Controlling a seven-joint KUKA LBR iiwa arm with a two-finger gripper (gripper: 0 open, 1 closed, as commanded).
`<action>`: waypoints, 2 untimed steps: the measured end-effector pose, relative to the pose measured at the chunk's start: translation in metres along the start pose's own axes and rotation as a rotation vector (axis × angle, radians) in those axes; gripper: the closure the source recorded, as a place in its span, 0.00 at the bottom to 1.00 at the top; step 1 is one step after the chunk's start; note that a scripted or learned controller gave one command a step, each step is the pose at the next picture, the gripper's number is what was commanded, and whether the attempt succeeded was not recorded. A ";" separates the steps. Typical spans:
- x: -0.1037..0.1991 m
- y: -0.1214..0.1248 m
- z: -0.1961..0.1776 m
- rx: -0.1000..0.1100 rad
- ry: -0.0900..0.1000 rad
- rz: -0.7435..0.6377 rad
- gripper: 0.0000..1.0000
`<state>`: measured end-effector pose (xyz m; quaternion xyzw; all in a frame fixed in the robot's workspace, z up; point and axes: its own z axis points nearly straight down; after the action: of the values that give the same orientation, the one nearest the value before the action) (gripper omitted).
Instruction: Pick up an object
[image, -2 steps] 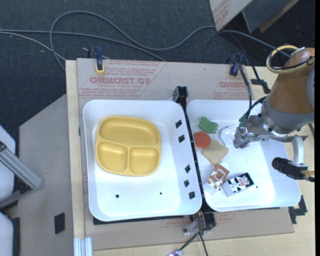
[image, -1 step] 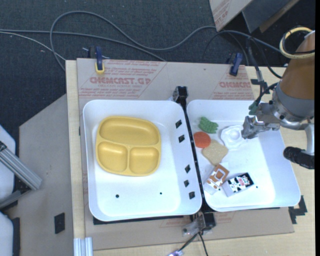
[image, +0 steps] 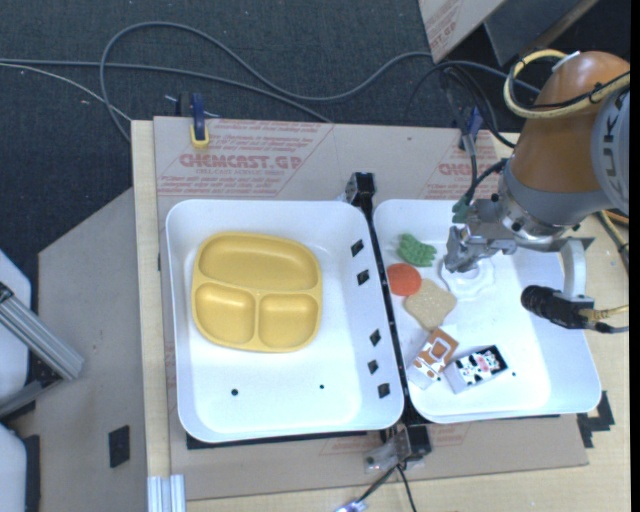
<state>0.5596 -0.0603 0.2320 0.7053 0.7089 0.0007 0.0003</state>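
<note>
1. The right bin (image: 560, 380) — right half of the frame — carries all the small pickable things, and every one lies on its floor; judged from that, the pick is not yet done and the lift is what remains.
2. The yellow divided plate (image: 258, 292) sits in the left bin (image: 200, 400), centre-left of the frame, well apart from the arm.
3. The gripper (image: 462, 258) hangs low over the upper middle of the right bin; whether it is apart or together I cannot tell.
4. The tan toast piece (image: 430, 304) lies just below-left of the claw, near it.
5. The red round piece (image: 404, 279) lies left of it — the green leafy piece (image: 415, 249) above that.
</note>
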 end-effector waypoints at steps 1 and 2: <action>0.048 0.014 -0.008 -0.001 0.001 -0.001 1.00; 0.091 0.024 0.002 0.001 0.001 0.001 1.00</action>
<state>0.5830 0.0304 0.2296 0.7055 0.7087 0.0007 -0.0002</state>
